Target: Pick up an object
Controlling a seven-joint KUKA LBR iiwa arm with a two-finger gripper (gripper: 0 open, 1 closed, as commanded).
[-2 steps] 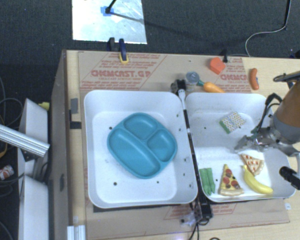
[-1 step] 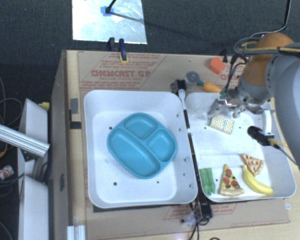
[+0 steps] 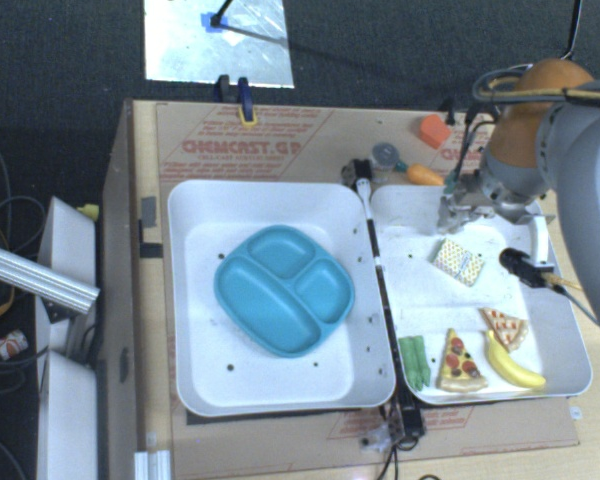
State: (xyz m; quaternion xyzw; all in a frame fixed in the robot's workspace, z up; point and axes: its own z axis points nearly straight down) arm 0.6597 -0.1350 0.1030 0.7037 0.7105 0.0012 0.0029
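Patterned packet [image 3: 458,261], small and pale, lies flat on the floor of the right bin [image 3: 420,303], just below the hand [image 3: 458,214] as I look down on it, close but apart from it. Its long axis runs on a slant, from up-left near the hand down to the right, one corner aimed back at the hand.

The hand hangs low over the bin's far end, near the rim. From this angle I can't tell how far it is open, or whether it has hold of anything.

Around the packet the floor is bare on all sides, with nothing lying against it. Further from the hand, at the bin's near end, there's a cluster. I see a green piece [image 3: 414,360] by the dividing wall, a pizza slice [image 3: 462,360] beside it, a second pizza slice [image 3: 504,326] and a banana [image 3: 512,364] curled under that one.

Behind the hand, out on the tabletop [image 3: 240,148], I see a carrot [image 3: 421,175], a grey round piece [image 3: 385,154] and an orange block [image 3: 434,130].

Well off to the hand's far side, the left bin [image 3: 210,368] carries a blue divided plate [image 3: 283,288].
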